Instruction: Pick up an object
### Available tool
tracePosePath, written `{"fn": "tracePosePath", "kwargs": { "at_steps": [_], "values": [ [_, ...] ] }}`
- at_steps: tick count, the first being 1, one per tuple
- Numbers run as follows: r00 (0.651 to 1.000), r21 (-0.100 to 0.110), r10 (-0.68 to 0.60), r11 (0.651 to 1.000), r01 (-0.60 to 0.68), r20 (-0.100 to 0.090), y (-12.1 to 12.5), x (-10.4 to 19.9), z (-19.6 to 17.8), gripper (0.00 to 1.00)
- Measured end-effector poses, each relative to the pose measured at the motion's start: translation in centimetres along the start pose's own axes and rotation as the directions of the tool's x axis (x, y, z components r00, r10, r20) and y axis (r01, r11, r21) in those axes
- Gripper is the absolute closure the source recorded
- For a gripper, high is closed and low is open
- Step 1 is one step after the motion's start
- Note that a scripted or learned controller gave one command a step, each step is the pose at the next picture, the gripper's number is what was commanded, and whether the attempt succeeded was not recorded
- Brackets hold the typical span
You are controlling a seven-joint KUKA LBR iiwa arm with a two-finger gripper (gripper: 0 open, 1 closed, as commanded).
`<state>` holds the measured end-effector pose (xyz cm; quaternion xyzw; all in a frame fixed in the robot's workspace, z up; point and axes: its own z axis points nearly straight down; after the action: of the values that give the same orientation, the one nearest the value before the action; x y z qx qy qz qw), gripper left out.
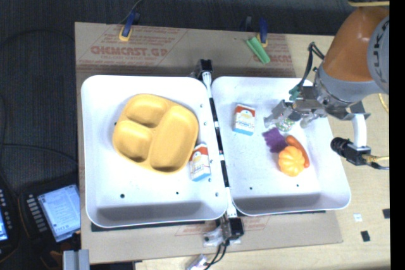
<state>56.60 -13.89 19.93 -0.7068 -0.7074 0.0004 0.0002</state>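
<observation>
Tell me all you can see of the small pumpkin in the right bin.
The pumpkin is small, yellow-orange, rounded and ribbed, and looks like smooth plastic. It lies on the floor of the right bin, toward its right side. An orange piece touches its upper right edge and a purple toy sits just up-left of it. The gripper is above, not holding it.

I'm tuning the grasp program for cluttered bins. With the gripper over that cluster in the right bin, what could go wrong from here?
1. The two-finger gripper hangs above a purple toy that touches an orange pumpkin-shaped toy and a slim orange piece; closing could catch two things or shove one aside.
2. The cluster is round and lumpy, so a pinch may slip off.
</observation>
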Motion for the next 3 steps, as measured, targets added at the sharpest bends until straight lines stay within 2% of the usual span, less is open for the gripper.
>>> {"fn": "tracePosePath", "kwargs": {
  "at_steps": [1, 2, 3],
  "values": [
    [1.000, -0.004, 0.000, 1.000, 0.000, -0.001, -6.3, 3.3, 11.1, 0.00],
    [1.000, -0.006, 0.001, 1.000, -0.001, 0.002, -2.0, 4.3, 11.1, 0.00],
    [1.000, -0.010, -0.001, 1.000, 0.001, 0.003, 5.6, 3.1, 11.1, 0.00]
  ]
}}
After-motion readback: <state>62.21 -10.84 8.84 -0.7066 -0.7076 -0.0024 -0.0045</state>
